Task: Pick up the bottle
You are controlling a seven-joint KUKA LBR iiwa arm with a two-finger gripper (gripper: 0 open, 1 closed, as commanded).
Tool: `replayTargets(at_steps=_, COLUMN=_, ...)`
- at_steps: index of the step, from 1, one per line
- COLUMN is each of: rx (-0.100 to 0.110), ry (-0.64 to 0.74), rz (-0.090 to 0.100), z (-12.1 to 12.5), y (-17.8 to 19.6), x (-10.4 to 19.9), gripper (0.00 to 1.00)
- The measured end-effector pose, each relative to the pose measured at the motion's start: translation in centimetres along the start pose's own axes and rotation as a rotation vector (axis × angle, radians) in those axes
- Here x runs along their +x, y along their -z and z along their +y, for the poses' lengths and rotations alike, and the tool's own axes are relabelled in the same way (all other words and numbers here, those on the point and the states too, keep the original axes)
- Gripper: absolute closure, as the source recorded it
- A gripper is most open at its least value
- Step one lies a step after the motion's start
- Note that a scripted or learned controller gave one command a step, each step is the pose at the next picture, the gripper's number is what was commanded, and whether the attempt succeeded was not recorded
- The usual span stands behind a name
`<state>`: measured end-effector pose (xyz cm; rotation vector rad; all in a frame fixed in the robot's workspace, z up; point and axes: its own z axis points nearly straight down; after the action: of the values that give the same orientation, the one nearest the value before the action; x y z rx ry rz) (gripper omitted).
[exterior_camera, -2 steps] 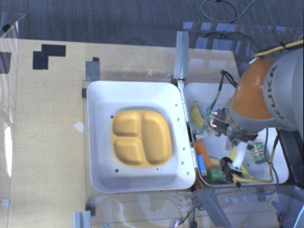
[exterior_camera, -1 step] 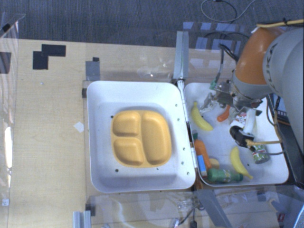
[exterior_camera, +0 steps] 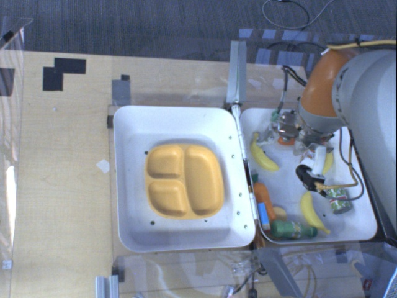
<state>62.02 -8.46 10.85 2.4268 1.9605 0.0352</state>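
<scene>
A green bottle (exterior_camera: 291, 230) lies on its side along the front wall of the right bin (exterior_camera: 366, 225). My gripper (exterior_camera: 285, 130) hangs over the back of that bin, well behind the bottle and apart from it. A small orange thing (exterior_camera: 285, 140) shows just under the gripper, partly hidden by it.
Three bananas (exterior_camera: 265, 158) (exterior_camera: 312, 211) (exterior_camera: 328, 161) lie in the right bin. An orange item with a blue label (exterior_camera: 263, 202) lies by its left wall, a small green carton (exterior_camera: 339, 201) at the right. The left bin (exterior_camera: 130, 166) holds a yellow divided plate (exterior_camera: 185, 180).
</scene>
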Motion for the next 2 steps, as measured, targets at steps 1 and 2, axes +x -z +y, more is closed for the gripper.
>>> replayTargets(at_steps=1, rx=0.023, ry=-0.010, rz=-0.002, z=6.5, y=-1.7, x=-6.0, gripper=0.00)
replayTargets(at_steps=2, rx=0.017, ry=-0.001, rz=-0.004, z=6.7, y=-0.5, x=-5.8, gripper=1.00)
